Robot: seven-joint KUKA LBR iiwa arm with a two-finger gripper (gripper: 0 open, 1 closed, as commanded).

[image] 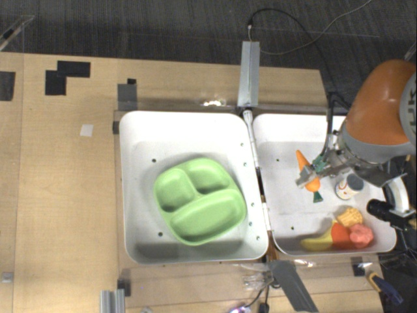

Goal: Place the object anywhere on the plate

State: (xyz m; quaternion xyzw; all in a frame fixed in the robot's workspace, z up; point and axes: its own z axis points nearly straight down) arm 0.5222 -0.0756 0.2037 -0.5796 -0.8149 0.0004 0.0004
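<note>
1. The gripper point(315, 172) hung low in the right bin point(287, 142), at the toy carrot point(307, 170); its state could not be told.
2. A good step required a confirmed grasp, then carriage over the divider to the green plate point(199, 201) in the left bin point(140, 175).

The arm point(381, 113) runs off the right edge, and its bulk covers the far right corner of the right bin point(287, 175). The pincer point(317, 172) is too small and cluttered to tell how its fingers stand, or whether they touch the carrot point(303, 162). A round item point(345, 188) beside it is too small to name.
</note>
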